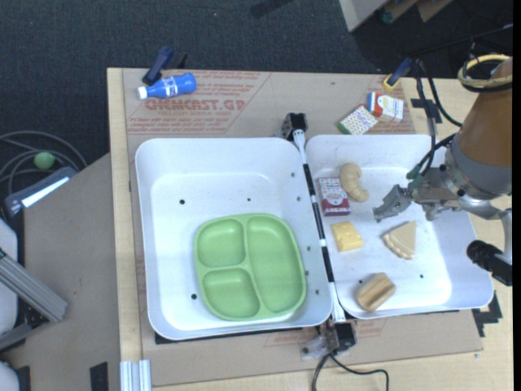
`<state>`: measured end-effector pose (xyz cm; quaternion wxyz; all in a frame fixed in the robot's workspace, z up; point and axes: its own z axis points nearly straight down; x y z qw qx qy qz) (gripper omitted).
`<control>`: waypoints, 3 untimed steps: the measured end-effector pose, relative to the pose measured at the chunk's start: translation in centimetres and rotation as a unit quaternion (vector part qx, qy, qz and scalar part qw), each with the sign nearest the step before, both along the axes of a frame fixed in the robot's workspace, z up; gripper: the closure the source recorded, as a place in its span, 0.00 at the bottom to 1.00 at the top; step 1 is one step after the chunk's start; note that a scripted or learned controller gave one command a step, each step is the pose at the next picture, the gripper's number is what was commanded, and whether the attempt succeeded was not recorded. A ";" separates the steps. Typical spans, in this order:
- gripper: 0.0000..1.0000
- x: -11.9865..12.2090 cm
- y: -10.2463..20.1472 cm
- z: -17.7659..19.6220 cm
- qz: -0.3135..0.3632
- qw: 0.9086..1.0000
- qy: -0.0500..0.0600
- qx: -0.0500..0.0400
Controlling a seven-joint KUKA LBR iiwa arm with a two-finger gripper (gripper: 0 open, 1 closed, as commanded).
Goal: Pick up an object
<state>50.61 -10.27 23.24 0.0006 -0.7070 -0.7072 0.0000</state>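
Near edge of bench: cable connector (338,336) at the seam between the two bins.

Left bin (163,169): one green divided plate (248,265), three compartments, lying flat toward the near right part of the bin.

Right bin (431,287), near to far:
- Bread roll (374,291), tan, by the near wall.
- Bread slice wedge (401,239), pale, right of centre.
- Cheese block (348,237), yellow, near the left wall, apart from the wedge.
- Small red-and-white packet (333,196), against the left wall, just beyond the cheese.
- Peanut-shaped beige piece (353,181), just right of the packet.

Gripper (391,206): grey, entering from the right, poised above the bin floor between the peanut-shaped piece and the bread slice wedge, just beyond the wedge. Nothing is seen between its fingers; whether they are spread or together cannot be told.

Far bench, beyond the bins: small printed carton (358,121) and red-and-white carton (386,106) side by side; blue-and-white bottle (168,86) lying on its side at far left.
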 end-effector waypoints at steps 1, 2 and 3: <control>0.00 7.8 1.0 -3.9 0.000 1.000 -0.001 0.000; 0.00 8.4 -7.7 -9.4 -0.001 1.000 0.000 -0.001; 0.00 10.8 -0.7 -13.0 0.001 1.000 0.001 0.000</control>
